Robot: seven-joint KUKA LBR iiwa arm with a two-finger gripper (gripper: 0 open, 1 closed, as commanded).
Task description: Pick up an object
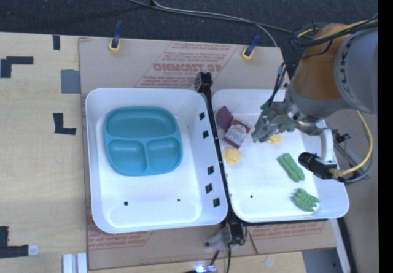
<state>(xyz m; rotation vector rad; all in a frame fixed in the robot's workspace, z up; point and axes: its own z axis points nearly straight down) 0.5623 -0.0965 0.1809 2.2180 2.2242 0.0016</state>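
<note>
My gripper (265,133) hangs low over the upper middle of the right bin (264,204), its dark fingers pointing down. A small yellow piece (274,139) lies right beside the fingertips. To its left sit a maroon block (223,117), a grey-and-red packet (236,134) and a yellow round object (232,156). A green oblong (290,167) and a ridged green object (305,199) lie toward the bin's right and lower right. I see nothing clearly held between the fingers.
The left bin (153,210) holds a blue divided plate (143,140). A black divider (212,143) with clips runs between the bins. The arm's grey and orange body (331,75) looms over the right bin's upper right corner, with cables beside it.
</note>
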